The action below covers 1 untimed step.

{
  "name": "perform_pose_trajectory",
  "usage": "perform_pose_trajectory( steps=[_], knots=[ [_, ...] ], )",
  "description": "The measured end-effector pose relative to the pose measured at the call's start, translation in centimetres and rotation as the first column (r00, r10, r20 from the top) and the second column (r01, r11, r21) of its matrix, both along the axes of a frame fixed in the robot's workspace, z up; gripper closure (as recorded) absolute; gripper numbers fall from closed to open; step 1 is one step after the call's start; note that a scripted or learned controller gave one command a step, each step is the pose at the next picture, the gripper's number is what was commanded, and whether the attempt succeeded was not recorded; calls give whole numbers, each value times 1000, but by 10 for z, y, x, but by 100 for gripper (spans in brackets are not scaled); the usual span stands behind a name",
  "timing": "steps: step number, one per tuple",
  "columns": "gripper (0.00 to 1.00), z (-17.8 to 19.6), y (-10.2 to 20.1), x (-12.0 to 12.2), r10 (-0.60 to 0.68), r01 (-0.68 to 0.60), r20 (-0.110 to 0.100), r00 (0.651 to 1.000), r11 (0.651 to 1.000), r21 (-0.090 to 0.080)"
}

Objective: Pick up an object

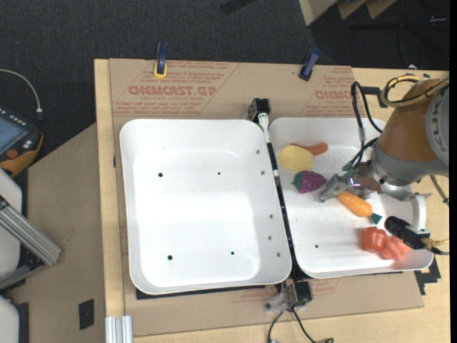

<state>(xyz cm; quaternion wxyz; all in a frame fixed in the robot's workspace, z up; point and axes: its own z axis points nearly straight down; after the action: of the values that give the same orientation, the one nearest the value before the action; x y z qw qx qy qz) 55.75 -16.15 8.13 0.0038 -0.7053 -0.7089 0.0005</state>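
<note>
Camera view looks down on two white bins, and the arm [414, 131] reaches in from the right over the right-hand bin [325, 259]. Its gripper [335, 189] hangs low between a purple fruit [309, 181] on its left and an orange carrot-shaped piece [355, 204] just beside it on the near side. The fingers look parted with nothing between them.

To do this well, I'd say it should centre over one piece before closing, since these two sit close together and a closing finger could nudge either away.

The carrot piece is slim and tapered, lying slantwise. A yellow pear-like toy [297, 156] lies farther back, and a red lumpy one [378, 241] sits at the near right corner.
</note>
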Motion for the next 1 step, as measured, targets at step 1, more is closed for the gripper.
perform_pose_trajectory(
  steps=[1],
  knots=[
    [100,14,-4,1,-5,5,8,1000,1000,-5]
  ],
)
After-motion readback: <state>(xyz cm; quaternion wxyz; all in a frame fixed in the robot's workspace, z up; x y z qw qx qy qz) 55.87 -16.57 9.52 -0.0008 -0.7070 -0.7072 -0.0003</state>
